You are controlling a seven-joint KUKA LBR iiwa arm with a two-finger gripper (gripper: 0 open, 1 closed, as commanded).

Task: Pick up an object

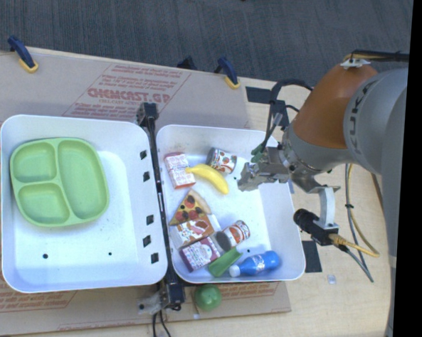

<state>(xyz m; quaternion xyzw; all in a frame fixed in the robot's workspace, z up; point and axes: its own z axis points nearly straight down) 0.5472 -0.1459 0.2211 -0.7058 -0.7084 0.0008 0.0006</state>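
- Your gripper hangs over the upper right part of the right bin, coming in from the right. Whether it is open or closed you cannot tell from this slant, and nothing shows in its grasp.
- The nearest candidate is the banana, just to the gripper's left in this view. Its long axis runs from upper left down to lower right, with the lower tip pointing toward the gripper.
- A small can stands close by too, up and to the left, just above the banana.
- Everything else lies farther off: a pizza slice and another can toward the bin's middle, a blue bottle at its near edge.
- In my judgement, going for the banana means a short shift left and closing across its curve, not along it.
- The green tray sits well apart in the left bin.
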